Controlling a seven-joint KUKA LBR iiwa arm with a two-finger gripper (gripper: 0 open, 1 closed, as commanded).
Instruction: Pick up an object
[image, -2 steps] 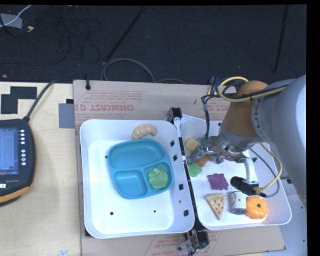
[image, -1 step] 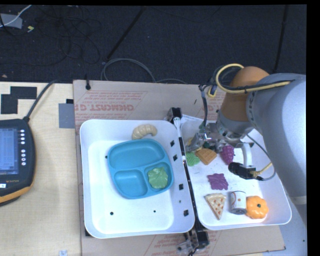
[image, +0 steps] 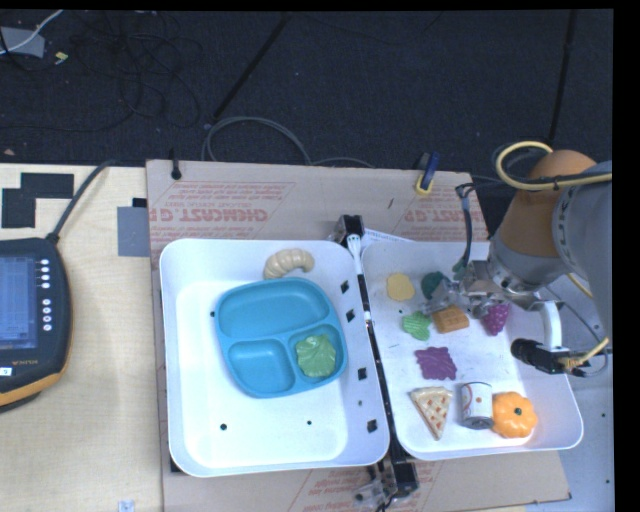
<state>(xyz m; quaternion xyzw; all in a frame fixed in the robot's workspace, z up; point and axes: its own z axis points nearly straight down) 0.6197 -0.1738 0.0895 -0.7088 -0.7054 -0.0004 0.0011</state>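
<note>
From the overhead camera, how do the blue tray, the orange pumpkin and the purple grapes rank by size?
Largest to smallest:
1. blue tray
2. orange pumpkin
3. purple grapes, partly hidden by the arm, so less sure.

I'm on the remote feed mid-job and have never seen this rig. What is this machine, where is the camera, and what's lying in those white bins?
You are looking down at a slant from one fixed camera above a bench. The grey arm with the orange band reaches in from the right; its gripper hangs low over the right bin, among the toys. I cannot tell whether it holds anything.

The right bin contains toy food: a yellow piece, a dark green piece, a light green piece, a tan cracker, purple grapes, a flat purple piece, a pizza slice, a small can and an orange pumpkin.

The left bin holds a blue divided tray with a green leaf in one compartment, and a tan croissant beside the tray.
</note>
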